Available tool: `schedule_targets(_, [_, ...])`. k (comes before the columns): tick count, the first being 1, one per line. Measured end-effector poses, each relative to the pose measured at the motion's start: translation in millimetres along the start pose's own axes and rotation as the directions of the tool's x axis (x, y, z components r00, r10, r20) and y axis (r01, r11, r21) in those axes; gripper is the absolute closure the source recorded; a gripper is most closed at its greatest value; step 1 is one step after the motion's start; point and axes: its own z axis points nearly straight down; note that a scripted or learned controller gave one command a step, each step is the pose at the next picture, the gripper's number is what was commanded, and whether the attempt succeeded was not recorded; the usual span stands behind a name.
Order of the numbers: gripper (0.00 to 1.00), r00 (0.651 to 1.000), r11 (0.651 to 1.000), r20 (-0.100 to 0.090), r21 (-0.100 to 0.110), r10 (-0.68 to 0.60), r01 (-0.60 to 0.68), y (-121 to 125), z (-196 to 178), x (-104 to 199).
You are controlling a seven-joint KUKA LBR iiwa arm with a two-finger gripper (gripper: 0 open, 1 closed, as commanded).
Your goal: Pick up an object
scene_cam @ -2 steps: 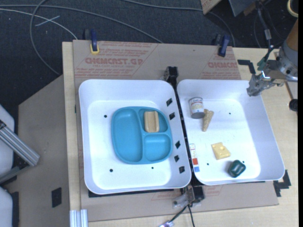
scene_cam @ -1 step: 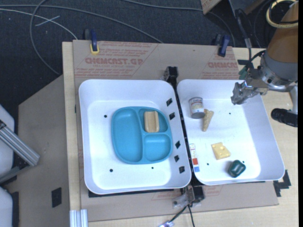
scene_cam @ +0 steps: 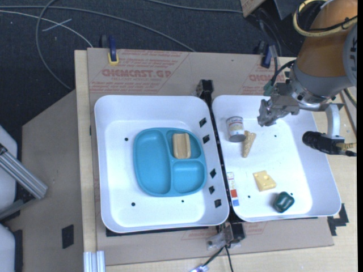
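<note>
One robot arm enters from upper right of the camera view. Its upper section is a bulky rounded housing w/ an orange band, then a grey wrist below that. The arm angles down and to the left. At its end sits a dark two-finger gripper (scene_cam: 266,118), pointing downward and slightly left. Thin cables run along the wrist area. The gripper tip looks small and dark; nothing is visibly held in it.
</note>
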Motion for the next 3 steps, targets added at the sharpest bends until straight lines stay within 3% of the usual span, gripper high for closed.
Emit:
schedule_targets(1, [1.0, 1.0, 1.0, -0.001, 0.001, -0.001, 0.001, -15.5, -3.2, 58.8])
schedule_targets(3, [1.0, 1.0, 1.0, 0.001, 0.002, 0.002, -0.002, -43.4, 6.3, 148.2])
